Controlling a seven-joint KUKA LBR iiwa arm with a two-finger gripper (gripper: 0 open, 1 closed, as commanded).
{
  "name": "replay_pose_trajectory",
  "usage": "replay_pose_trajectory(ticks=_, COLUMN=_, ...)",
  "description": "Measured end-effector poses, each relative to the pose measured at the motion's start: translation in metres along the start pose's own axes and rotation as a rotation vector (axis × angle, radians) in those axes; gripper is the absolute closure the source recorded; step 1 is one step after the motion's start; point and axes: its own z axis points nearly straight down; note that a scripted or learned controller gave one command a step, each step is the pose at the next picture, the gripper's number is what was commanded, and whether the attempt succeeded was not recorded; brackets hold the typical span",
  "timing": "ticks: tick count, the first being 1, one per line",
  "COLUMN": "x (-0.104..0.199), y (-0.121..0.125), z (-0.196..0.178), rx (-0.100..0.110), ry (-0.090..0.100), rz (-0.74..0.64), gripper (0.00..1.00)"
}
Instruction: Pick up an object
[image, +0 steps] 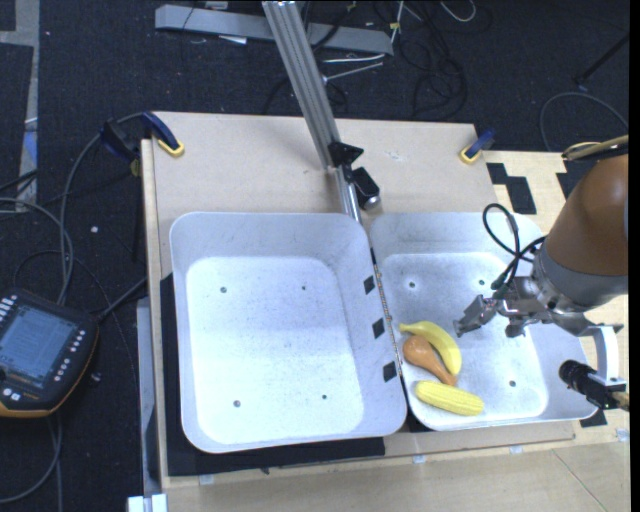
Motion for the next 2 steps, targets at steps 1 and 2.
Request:
replay_pose_trajectory(ticks=1, x=-0.005, y=0.002, z=0.044, rx=0.001, ry=0.0, rz=0.0, gripper=0.0)
replay_pose_trajectory(ticks=2, x=-0.005, y=0.002, z=0.033, rx=-0.002, ry=0.0, rz=0.0, gripper=1.0)
